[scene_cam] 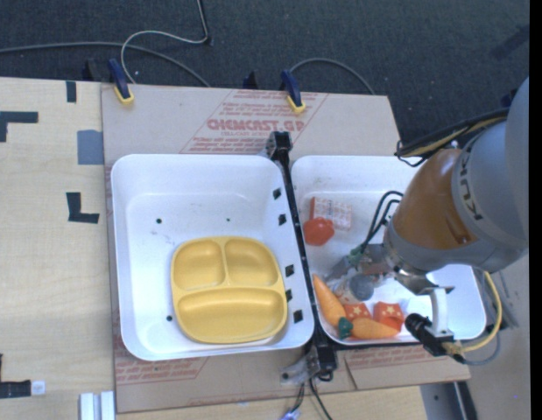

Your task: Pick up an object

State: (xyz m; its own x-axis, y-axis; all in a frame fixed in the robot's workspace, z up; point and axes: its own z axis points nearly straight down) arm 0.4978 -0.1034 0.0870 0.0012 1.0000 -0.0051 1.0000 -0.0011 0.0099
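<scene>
Low in the right bin (481,315), two carrots (328,299) lie beside a red block (356,311). Just above them the gripper (362,280) hangs; whether it grips anything cannot be told. Further up sit a tomato (319,230) and packet (331,210). The left bin (139,191) holds a yellow tray (228,289).

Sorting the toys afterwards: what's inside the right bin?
In the right bin: a tomato, a small packet, two carrots and red pieces. The arm covers the bin's right part.
</scene>
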